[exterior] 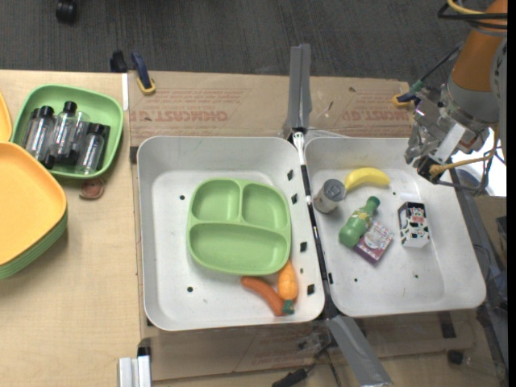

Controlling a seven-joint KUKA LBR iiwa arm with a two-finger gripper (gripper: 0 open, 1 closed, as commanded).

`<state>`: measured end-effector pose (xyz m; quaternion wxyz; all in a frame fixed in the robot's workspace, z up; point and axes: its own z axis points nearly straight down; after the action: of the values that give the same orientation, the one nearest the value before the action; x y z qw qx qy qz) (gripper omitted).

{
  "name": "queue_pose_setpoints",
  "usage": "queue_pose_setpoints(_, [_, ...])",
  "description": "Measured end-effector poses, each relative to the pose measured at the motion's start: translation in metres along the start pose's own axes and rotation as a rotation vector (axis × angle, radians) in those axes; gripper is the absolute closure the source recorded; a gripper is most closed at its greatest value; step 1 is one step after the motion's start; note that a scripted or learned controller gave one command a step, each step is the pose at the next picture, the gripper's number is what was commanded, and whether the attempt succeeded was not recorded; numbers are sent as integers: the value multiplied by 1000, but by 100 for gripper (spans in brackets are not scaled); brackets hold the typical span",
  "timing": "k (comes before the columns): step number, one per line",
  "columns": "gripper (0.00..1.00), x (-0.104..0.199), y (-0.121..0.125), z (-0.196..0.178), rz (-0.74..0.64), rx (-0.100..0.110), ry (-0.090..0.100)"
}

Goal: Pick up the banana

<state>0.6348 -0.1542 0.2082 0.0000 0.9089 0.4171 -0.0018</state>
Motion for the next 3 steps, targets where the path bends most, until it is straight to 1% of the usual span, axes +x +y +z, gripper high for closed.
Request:
queue_pose_setpoints(1, [100,1,-14,-4,353,2,-2])
queue_pose_setpoints(2, [100,-50,-17,-55,294,1,-1])
queue_pose_setpoints(3, [100,-108,-20,-65,243,3,0])
